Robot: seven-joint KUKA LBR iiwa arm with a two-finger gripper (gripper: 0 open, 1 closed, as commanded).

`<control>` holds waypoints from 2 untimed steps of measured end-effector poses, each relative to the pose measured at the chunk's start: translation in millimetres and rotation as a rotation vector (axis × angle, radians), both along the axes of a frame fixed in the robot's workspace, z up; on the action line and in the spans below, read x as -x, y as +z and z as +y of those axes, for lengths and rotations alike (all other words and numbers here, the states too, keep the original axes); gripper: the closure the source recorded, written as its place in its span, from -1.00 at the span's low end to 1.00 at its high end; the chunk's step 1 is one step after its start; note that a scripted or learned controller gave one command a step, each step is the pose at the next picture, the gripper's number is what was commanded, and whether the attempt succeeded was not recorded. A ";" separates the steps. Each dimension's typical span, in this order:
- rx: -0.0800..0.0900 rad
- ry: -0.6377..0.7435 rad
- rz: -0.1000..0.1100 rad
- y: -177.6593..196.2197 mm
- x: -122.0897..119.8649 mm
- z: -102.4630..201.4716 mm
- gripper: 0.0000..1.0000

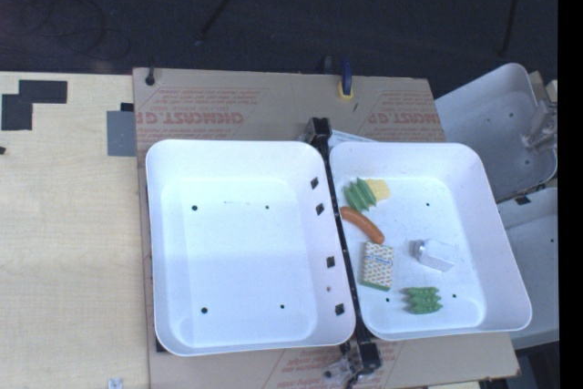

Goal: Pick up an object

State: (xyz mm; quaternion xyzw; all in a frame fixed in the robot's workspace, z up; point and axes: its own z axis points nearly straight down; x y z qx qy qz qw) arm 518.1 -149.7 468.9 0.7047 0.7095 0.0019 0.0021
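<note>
Gripper (537,134) hangs at the far right, outside both bins; whether it is spread or closed cannot be told. Left shallow white plastic bin (164,196) touches the right white bin (474,168), which holds a green ridged vegetable (359,194), an orange sausage (362,224), a checked green-edged packet (377,265), a small silvery block (432,253) and green pea pods (422,300).

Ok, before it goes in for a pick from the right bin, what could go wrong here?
Two risks, judging from the layout. The green item, the yellow piece and the orange sausage-shaped item lie bunched by the divider wall, so a grasp there may catch two things or hit the wall of the right bin. The patterned packet lies flat and may slip the fingers. The clear-looking block may be hard to grip cleanly.
</note>
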 end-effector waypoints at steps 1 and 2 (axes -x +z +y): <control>0.000 -0.002 -0.001 73.4 -2.0 43.1 1.00; 0.000 0.000 0.010 78.4 -2.5 42.8 1.00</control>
